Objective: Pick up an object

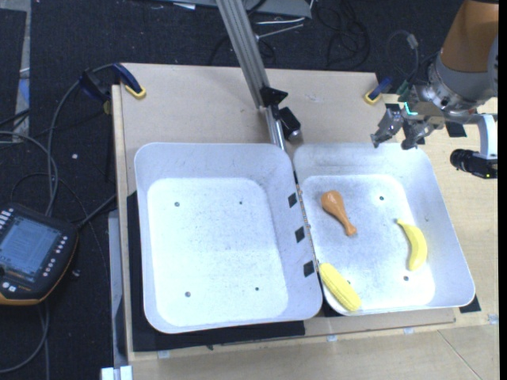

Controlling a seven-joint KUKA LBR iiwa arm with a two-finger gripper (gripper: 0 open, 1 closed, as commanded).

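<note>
While the arm (467,38) reached in from the right, its end effector (400,133) hung over the far rim of the right bin (447,236), near that bin's back corner. Its two dark fingers (386,131) pointed down and stood slightly apart, with nothing between them. Three things lay in the right bin, all well apart from the end effector. A drumstick (339,211) lay near the bin's middle, thick end toward the back. A banana (413,245) lay to its right, curving toward the front. A corn cob (340,286) rested at the front left corner, touching the sloped wall beside the divide between the bins. The left bin (150,212) sat just beside the right one on the counter (198,105). A handheld pendant (28,252) lay on the floor at far left.
</note>
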